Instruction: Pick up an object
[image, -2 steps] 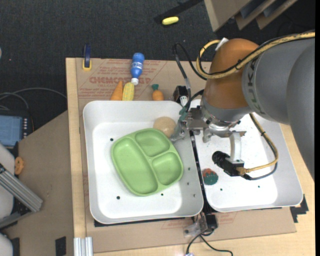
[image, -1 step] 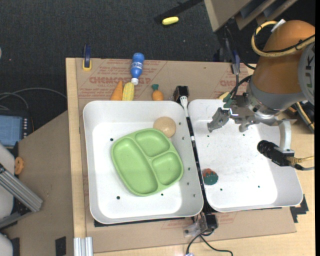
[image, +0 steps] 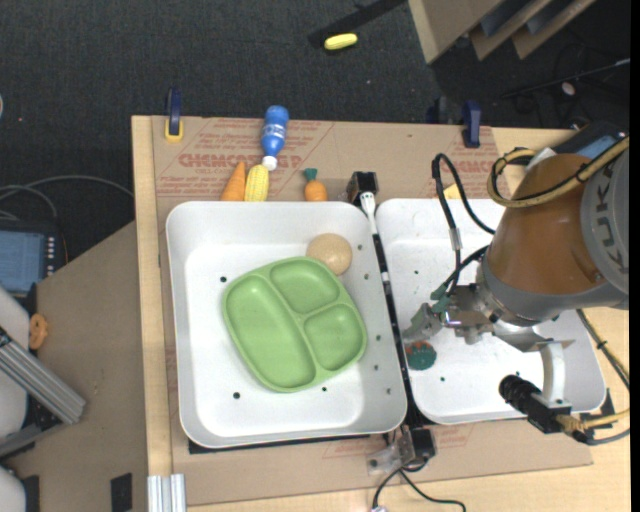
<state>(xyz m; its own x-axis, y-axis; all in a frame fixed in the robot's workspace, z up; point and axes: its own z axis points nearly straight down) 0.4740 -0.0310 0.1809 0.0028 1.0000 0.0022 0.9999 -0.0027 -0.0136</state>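
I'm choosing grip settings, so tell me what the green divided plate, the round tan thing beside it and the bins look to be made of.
Green plate: probably moulded plastic, with even colour, a soft sheen and rounded compartment walls.
Tan ball: matte and smooth, perhaps plastic toy food or foam; the look leaves it open.
Bins: white, likely plastic with a faint gloss, rounded corners and small dark holes.

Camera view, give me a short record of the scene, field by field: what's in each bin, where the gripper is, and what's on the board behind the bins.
left bin: green divided plate, tan round object at its far edge
right bin: small dark green object
gripper: low over right bin, just above the green object; grasp not discernible
behind bins: blue-capped bottle, toy corn, toy carrot
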